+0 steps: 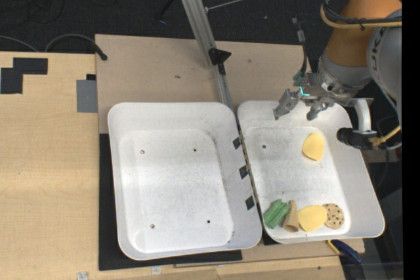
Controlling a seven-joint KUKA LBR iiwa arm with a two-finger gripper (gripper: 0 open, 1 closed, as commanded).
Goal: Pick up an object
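My gripper (300, 109) hangs open above the far edge of the right bin (357, 160), with nothing between its fingers. A yellow rounded piece (314, 146) lies in that bin just below and right of the gripper. At the bin's near edge sit a green ridged object (276, 212), a tan cone-like piece (291, 216), a second yellow piece (312, 218) and a chocolate-chip cookie (333, 215).
The left bin (131, 121) lies beside the right one, joined by black clips (243, 171). A slanted aluminium rail (197, 23) rises behind the bins. A black hose fitting (357, 136) juts out at the right bin's right side.
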